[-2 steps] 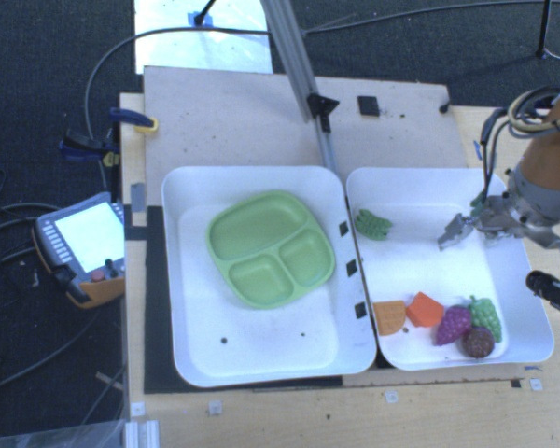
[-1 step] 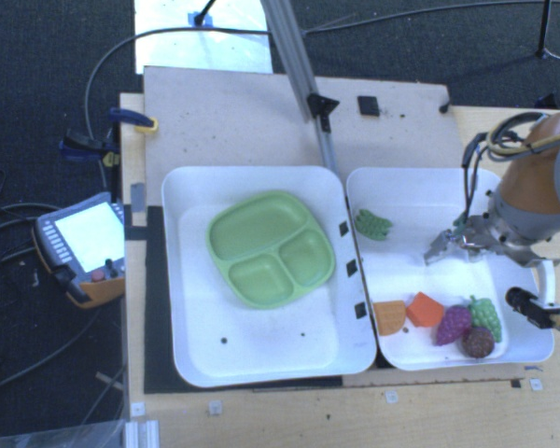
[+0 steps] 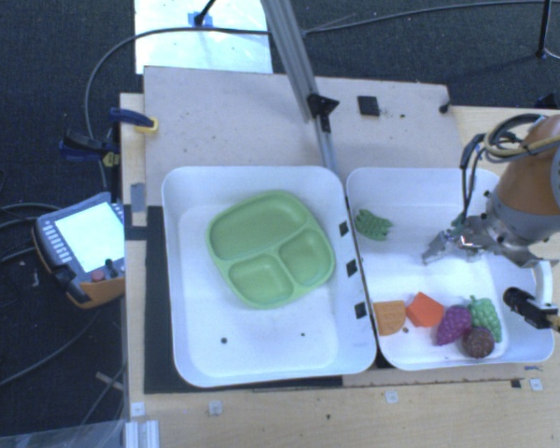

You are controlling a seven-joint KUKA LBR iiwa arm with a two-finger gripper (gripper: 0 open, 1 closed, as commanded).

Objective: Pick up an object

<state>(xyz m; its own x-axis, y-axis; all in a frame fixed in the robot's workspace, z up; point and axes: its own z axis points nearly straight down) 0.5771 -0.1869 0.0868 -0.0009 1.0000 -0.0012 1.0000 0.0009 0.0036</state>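
Gripper (image 3: 445, 247): finger state you cannot tell, over right bin (image 3: 401, 187). Risk: your descent meets bare floor, missing purple grapes (image 3: 453, 325).

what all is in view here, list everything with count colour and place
bins: 2, white, side by side on the bench
divided plate: 1, light green, three compartments, in the left bin
leafy toy vegetable: 1, green, right bin, upper left
orange wedge piece: 1, orange, right bin, front left
red-orange block: 1, right bin, front, beside the wedge
toy grapes: 1, purple, right bin, front
bumpy green toy: 1, green, right of the grapes
round toy: 1, dark brown-red, front right
handheld pendant: 1, grey and orange, lit screen, left of the bench
clamps: 2, blue and yellow, bench's left edge
arm: 1, grey with orange band, from the right
hand: 1, low over the right bin's middle
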